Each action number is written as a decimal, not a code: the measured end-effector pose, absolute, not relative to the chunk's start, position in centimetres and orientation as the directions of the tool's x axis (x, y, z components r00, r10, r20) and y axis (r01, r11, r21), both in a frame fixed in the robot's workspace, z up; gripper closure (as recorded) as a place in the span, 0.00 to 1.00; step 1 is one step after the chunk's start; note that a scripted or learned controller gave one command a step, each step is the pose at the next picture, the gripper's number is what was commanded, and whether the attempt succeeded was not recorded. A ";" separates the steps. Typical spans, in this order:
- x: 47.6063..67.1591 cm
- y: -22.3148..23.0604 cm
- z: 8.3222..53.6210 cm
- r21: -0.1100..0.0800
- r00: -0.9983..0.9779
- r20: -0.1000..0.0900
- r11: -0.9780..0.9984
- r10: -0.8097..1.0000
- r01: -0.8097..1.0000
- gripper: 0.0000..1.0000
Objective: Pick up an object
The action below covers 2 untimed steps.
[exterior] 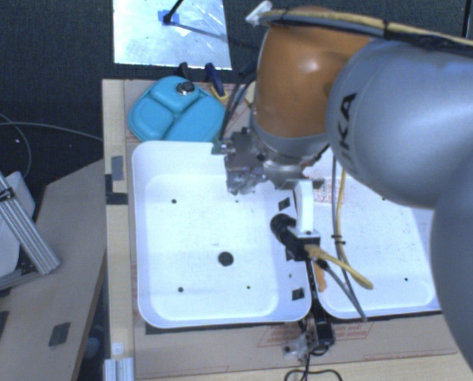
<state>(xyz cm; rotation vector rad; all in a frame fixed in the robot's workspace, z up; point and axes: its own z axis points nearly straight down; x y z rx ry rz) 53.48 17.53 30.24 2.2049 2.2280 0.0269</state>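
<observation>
Seen from above at a slant, the grey arm (pixel 403 109) with its orange band comes in from the right and covers much of the right bin (pixel 395 252). Its gripper (pixel 240 175) hangs low over the far right part of the left bin (pixel 153 236), close to the wall beside its neighbour. The gripper is blurred and partly under the wrist, so I cannot tell whether it is open or closed, and I see nothing in its hold. The one clear thing to pick is a small black disc (pixel 225 259), lying flat on the white floor of the left bin, nearer the front edge and apart from the gripper. A few tinier dark specks on the same floor are too small to name. Behind the bins, on the table (pixel 114 133), sits a blue plastic container (pixel 177 111). To do this step well, I judge the gripper should come forward until centred over the disc, open wide, then drop straight down almost to the floor, since so flat a thing offers little to close on and could slide away.
</observation>
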 end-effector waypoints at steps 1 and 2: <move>48.5 12.0 29.2 -0.002 0.003 -0.001 -0.003 1.000 1.000 1.00; 48.8 12.2 30.3 0.004 -0.005 0.001 0.005 1.000 1.000 1.00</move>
